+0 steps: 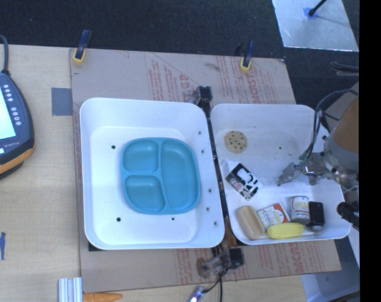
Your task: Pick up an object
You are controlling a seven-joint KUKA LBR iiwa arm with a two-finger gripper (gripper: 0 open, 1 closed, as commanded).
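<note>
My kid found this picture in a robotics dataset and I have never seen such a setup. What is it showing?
It is one camera fixed above a workbench, looking down at a slant. Two shallow white bins sit side by side. The left bin holds a blue divided plate. The right bin holds small items: a cookie, a black-and-white packet, a tan bread-like roll, a yellow banana-like piece and a small can. From the right a robot arm reaches in; its gripper hangs over the right bin with nothing visibly between its fingers. Its job is to pick something up.
</note>
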